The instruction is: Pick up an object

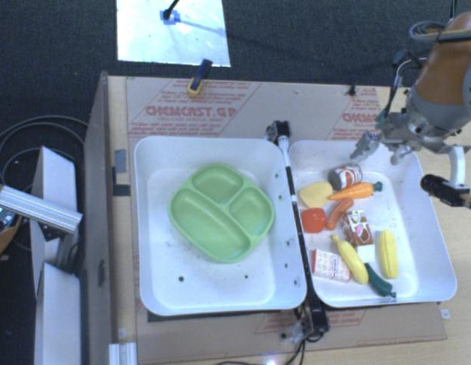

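Nearest the camera, at the right bin's front edge, lies a dark green toy pepper or cucumber [380,280], touching a long yellow plastic banana [349,258].

Farther back, the hand [381,144] hangs over the back rim of the right white bin [433,226]; how wide it stands I cannot tell, and nothing shows in its hold. Just below it lies a small red-and-silver toy can [345,176], with an orange plastic carrot [351,192] touching its near side. Beyond those sit a pale yellow toy lemon shape [315,194], a red toy tomato [313,219], a yellow corn cob [387,252] and a small printed red-and-white packet [327,265]. The left white bin [155,226] holds a light green divided plate [221,212]. Both bins rest on the tabletop [220,105].

The can looks like the closest target. I judge it light, stiff and smooth, likely to roll; gripping across its round body would seem safest, though the carrot crowds one side.
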You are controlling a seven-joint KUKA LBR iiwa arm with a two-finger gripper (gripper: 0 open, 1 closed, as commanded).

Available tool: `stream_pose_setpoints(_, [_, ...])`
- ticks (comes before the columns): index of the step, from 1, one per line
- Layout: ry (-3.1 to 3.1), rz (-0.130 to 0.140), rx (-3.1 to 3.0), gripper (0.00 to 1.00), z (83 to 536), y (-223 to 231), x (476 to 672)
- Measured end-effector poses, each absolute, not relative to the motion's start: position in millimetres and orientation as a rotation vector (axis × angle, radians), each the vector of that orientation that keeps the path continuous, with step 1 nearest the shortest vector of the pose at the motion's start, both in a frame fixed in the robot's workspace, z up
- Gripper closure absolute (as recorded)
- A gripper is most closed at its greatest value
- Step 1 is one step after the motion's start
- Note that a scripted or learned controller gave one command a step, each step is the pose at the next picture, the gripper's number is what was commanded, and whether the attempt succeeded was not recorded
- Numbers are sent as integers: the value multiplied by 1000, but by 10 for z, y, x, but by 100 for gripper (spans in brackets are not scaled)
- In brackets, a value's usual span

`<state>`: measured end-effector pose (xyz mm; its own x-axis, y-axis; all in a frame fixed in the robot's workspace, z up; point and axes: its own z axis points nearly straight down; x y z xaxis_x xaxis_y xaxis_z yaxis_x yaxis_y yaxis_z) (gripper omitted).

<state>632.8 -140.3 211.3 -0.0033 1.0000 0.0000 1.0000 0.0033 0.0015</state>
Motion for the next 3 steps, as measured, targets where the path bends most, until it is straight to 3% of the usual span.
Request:
stream_pose_setpoints(1, [2227, 0, 2218, 0, 792, -1320, 6444])
stream_pose_setpoints(2, [2225, 6, 2211, 100, 968, -1327, 6467])
stream_pose_setpoints(3, [2229, 13, 2207, 100, 1909, -729, 6239])
